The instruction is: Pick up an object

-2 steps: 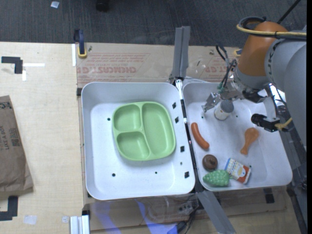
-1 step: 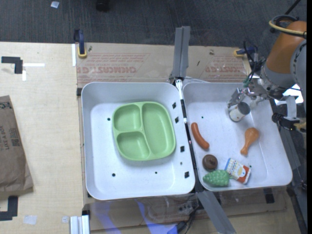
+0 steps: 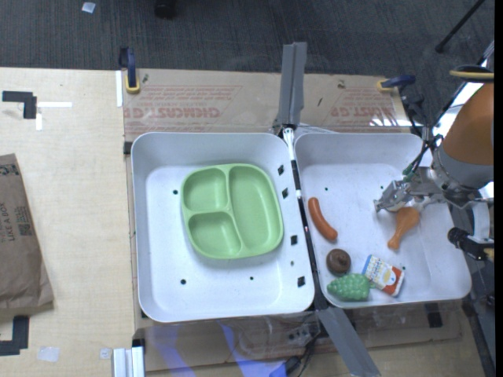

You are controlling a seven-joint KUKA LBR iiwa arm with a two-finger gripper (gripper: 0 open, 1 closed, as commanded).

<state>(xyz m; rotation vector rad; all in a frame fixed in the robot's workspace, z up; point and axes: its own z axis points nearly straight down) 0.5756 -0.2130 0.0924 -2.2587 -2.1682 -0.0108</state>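
claw [image 3: 391, 200] over right bin [image 3: 440, 289], touching drumstick [image 3: 404, 226] | green tray [image 3: 233, 210] in left bin [image 3: 157, 289]

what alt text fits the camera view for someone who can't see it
The arm's end effector sits low in the right bin, right beside an orange drumstick toy, with a hot dog, chocolate donut, green toy and small carton nearby. The left bin holds a green divided plate.

There's the arm [image 3: 471, 144] at the right, grey with a bold orange band above the wrist (dark cables alongside), ending in a silvery metal gripper [image 3: 391, 197].
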